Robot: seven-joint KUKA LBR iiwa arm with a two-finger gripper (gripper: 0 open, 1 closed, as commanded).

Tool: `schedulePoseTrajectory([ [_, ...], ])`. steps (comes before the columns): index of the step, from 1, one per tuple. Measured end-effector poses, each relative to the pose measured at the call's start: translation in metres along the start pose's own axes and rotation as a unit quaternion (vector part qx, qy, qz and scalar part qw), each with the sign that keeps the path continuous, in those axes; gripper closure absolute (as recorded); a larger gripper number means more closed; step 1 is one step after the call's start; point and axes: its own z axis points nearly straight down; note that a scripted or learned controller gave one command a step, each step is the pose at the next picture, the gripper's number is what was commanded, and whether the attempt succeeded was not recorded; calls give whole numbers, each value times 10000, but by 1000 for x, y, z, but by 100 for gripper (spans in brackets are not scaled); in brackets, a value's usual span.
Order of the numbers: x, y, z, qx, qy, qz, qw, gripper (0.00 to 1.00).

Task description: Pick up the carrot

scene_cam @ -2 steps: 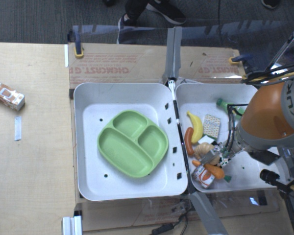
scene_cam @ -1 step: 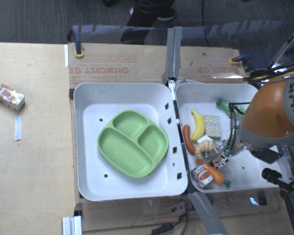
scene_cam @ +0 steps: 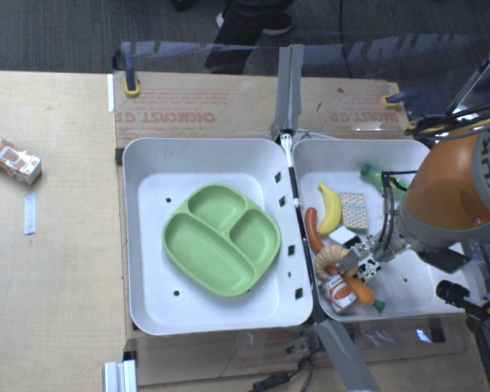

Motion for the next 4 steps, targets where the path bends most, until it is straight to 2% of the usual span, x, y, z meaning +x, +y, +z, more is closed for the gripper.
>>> schedulePoseTrajectory([
  [1, 59, 22, -83, 87, 68, -582, 9982, 0],
  [2, 40, 13, -83, 89, 70, -844, 9964, 0],
  [3, 5, -2, 3, 42, 7, -1144, 9934, 0],
  [4, 5, -1, -5, 33, 7, -1141, 9935, 100],
])
